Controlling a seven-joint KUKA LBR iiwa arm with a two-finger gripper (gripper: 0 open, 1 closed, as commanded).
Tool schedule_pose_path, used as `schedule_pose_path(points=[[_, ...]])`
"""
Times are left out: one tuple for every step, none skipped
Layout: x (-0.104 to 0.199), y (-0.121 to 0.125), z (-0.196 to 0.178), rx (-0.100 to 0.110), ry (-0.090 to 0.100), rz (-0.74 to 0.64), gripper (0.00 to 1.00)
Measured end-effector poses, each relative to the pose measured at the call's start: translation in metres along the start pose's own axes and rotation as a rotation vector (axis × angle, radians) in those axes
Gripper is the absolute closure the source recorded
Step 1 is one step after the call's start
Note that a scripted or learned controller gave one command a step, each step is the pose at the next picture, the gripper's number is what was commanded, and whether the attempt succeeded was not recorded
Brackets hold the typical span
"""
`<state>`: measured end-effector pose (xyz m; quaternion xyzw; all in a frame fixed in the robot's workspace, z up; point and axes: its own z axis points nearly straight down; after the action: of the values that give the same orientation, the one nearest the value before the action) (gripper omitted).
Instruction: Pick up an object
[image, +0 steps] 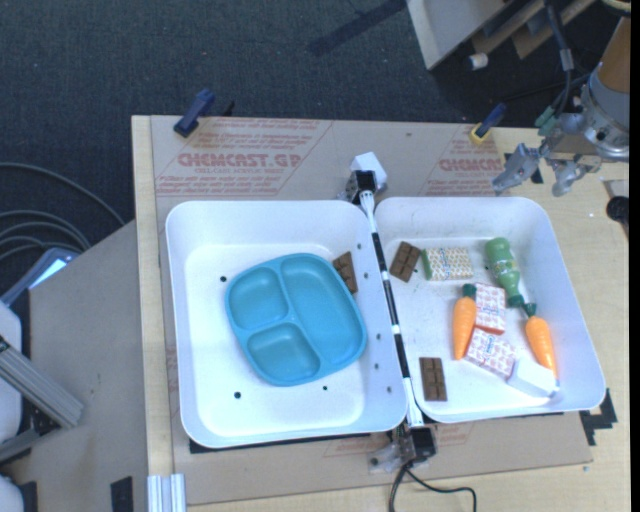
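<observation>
**benchwatcher:** Since nothing's been grabbed yet, here's the layout, big to small. The tabletop (300, 160) carries two white bins. The left bin (200, 400) has a blue divided plate (293, 318) and a brown chocolate-bar piece (345, 271) by its right wall. The right bin (575, 300) has the small stuff: two orange carrots (464, 324) (540, 342), a green bottle-shaped toy (501, 262), patterned packets, and more chocolate pieces.

**kuka_newbie:** Where's the pincer?

**benchwatcher:** The pincer (545, 172) is at the top right, over the tabletop just beyond the right bin's far rim. Its fingers look spread apart with nothing between them.

**kuka_newbie:** So what's the closest target?

**benchwatcher:** I'd guess the green toy. It lies toward the camera and slightly left of the pincer, with its long axis running roughly far-to-near. The carrots run about the same way, but deeper in the bin.
</observation>
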<state>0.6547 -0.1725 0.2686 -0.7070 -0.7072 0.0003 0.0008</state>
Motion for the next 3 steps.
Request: schedule_pose_path(points=[[-0.016,-0.020,0.139,0.000,0.000,0.001,0.00],[0.022,-0.079,0.185,0.000,0.000,0.000,0.00],[0.021,-0.079,0.174,-0.002,-0.001,0.001,1.00]])
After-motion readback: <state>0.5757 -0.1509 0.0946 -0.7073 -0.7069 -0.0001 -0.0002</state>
